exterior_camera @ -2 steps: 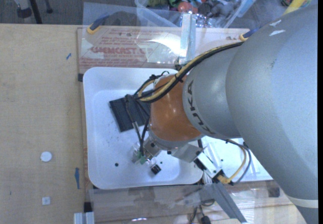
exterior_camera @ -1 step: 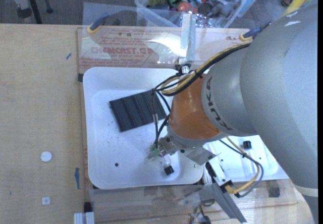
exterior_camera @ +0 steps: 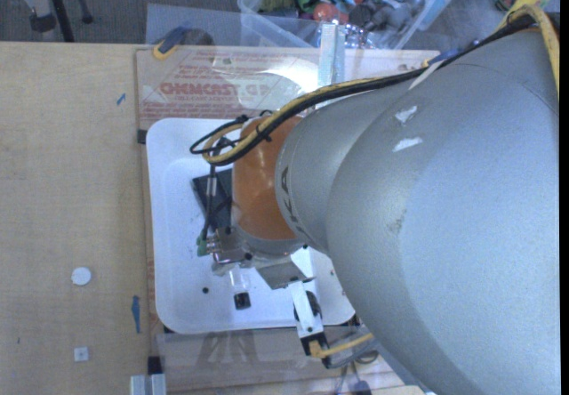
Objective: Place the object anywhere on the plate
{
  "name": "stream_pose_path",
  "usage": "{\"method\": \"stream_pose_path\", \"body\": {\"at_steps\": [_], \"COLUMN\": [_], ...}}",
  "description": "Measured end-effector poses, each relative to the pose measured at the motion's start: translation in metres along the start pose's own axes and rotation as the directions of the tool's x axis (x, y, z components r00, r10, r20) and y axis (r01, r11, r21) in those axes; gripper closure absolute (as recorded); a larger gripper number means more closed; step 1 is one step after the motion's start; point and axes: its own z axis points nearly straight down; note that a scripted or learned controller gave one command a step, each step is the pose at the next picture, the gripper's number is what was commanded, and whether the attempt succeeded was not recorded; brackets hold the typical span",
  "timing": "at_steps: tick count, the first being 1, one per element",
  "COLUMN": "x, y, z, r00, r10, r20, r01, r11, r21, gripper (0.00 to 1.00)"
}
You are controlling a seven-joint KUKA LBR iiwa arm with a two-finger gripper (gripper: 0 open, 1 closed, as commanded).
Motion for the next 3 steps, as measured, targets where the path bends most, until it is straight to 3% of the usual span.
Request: {"method": "stream_pose_path", "body": {"at_steps": [1,2,3], "x": [-0.059,-0.112,-0.044], "y": [-0.008,-0.016,-0.007], "z": [0.011,0.031,0.031], "r00": [0.869,0.996,0.986], "r10": [-0.495,0.085,0.168], "r20": [-0.002,-0.001,0.0], "r01": [0.495,-0.085,-0.168], "r11": [0.869,0.996,0.986], "r21": [0.002,0.004,0.001], "gripper": [1.0,1.0,1.0]}}
